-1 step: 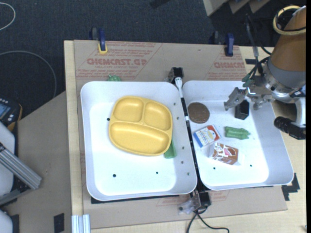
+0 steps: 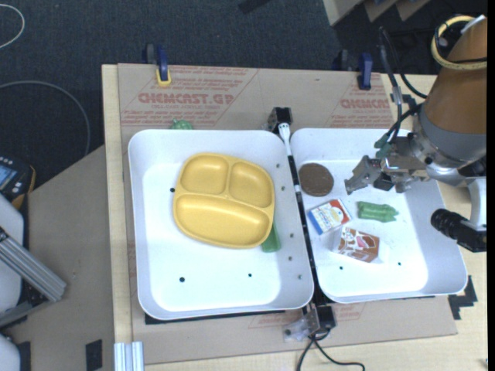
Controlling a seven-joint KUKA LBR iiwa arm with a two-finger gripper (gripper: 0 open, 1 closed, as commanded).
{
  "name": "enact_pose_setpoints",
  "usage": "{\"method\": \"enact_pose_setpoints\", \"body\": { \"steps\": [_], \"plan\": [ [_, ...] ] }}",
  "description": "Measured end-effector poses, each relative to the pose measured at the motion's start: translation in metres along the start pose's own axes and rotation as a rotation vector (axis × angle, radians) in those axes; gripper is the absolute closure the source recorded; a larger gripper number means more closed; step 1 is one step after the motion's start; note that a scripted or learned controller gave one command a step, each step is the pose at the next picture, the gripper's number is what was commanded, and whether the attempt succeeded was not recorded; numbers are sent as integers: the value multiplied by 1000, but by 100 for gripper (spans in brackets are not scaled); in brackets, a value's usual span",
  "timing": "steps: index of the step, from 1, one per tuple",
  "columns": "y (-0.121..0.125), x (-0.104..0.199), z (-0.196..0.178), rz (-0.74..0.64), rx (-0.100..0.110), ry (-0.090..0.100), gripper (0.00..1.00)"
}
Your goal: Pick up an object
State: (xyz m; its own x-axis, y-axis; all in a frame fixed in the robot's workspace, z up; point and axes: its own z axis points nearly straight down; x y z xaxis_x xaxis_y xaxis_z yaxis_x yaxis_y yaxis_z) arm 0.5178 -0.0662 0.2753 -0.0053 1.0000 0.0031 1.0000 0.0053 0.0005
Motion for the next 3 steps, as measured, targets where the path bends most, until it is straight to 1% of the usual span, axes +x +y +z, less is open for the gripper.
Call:
{"method": "enact_pose_setpoints", "body": {
  "steps": [1,2,3],
  "plan": [
    [2,-3,-7,4,0,-3,100],
    [-40,48,-36,-1,1,0,100],
    [-38,133,-64,-6,-4,0,100]
  ]
}}
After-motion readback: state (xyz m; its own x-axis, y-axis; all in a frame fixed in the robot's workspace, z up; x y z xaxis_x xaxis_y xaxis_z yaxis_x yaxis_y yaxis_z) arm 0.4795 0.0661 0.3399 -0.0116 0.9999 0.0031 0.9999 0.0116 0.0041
